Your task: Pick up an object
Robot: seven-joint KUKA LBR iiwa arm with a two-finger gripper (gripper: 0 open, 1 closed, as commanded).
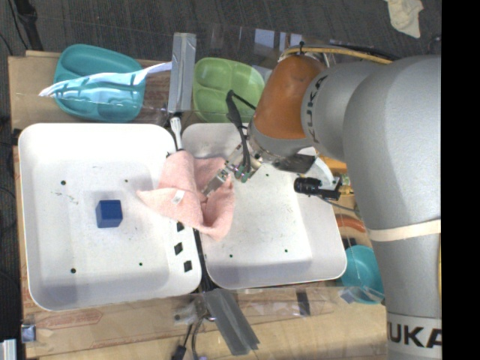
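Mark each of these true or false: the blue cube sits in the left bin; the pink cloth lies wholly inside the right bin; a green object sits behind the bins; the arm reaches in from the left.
1. The blue cube sits in the left bin. True.
2. The pink cloth lies wholly inside the right bin. False: it drapes across the divide between both bins.
3. A green object sits behind the bins. True.
4. The arm reaches in from the left. False: from the right.
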